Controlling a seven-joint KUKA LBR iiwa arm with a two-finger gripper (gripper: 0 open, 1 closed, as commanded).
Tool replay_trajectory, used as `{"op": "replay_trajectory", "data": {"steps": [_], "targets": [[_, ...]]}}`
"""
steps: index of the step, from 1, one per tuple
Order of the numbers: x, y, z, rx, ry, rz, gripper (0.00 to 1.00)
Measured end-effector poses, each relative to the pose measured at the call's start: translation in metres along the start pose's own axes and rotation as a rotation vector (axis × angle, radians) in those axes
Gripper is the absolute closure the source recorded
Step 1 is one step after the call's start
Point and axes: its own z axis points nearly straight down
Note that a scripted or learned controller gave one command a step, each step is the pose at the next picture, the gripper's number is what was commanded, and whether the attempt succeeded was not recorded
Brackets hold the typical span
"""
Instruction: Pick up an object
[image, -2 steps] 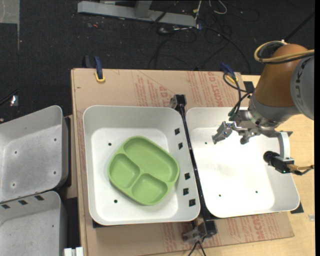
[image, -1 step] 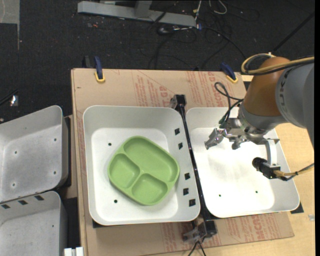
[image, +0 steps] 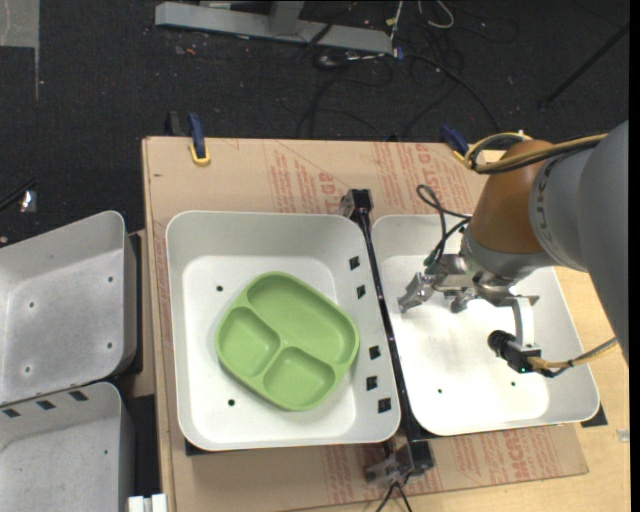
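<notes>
A light green divided plate (image: 288, 341) with three compartments lies flat in the left white bin (image: 195, 250), slightly turned. My gripper (image: 438, 297) hangs over the upper left part of the right white bin (image: 570, 400), just right of the wall between the bins. Its metal fingers (image: 413, 296) are spread apart, so it is open, and nothing sits between them. The plate is well to the left of the gripper, across the divider.
The grey arm with its orange band (image: 510, 205) reaches in from the right over the right bin. A black cable end (image: 505, 347) dangles below the wrist. Both bins rest on a cardboard-covered bench (image: 260, 165). White perforated panels (image: 60, 300) stand at the far left.
</notes>
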Motion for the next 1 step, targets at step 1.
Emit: {"op": "replay_trajectory", "data": {"steps": [1], "targets": [[-0.0002,0.0008,-0.0127,-0.003,-0.001,0.001,1.0]]}}
